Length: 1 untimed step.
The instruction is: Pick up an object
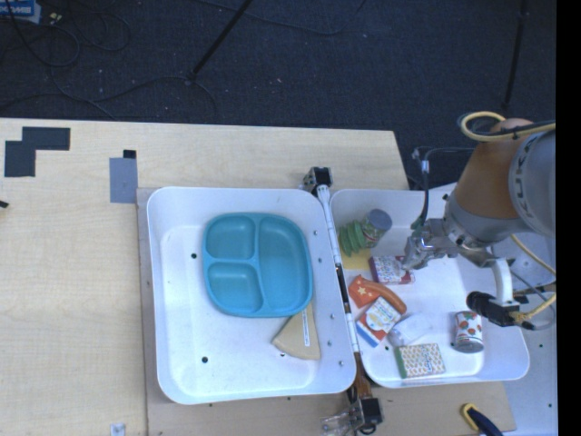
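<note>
Jaws (419, 246): low in the right bin (508, 357); spread or pressed together, cannot tell.
Directly beneath: red-and-white packet (391, 269), likeliest target, nothing visibly pinched.
Just beyond, towards the divider: green bundle (355, 236) and grey-lidded can (378, 221).
Nearer the camera: orange packet (376, 295), boxed carton (420, 360), small tin (468, 331).
Far: blue tray (257, 263) and tan wedge (300, 338) in the left bin (172, 334).
Risk: flat packet may slip; crowded neighbours may be nudged.
Obscured: fingertips blurred; arm cut off at frame edge.
</note>
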Motion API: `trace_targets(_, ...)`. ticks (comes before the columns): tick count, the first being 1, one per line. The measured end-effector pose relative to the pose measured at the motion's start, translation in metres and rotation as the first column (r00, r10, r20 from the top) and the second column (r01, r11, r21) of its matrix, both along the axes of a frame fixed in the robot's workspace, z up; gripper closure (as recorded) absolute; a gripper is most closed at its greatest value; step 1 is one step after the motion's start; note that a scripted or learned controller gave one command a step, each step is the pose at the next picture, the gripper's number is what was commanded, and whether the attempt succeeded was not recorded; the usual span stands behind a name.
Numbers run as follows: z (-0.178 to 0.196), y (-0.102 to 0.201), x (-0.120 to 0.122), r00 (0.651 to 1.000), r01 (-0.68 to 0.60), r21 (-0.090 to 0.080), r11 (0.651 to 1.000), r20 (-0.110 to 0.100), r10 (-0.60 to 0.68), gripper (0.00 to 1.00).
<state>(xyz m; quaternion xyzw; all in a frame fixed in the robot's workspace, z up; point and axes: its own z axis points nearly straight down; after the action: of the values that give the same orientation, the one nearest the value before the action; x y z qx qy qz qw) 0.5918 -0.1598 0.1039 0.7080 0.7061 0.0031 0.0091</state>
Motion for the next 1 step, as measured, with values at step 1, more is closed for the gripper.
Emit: trace_targets(1,0.0071,-0.0006,-0.0003,1.000,0.002,0.001,1.000,-0.005,-0.002,1.00)
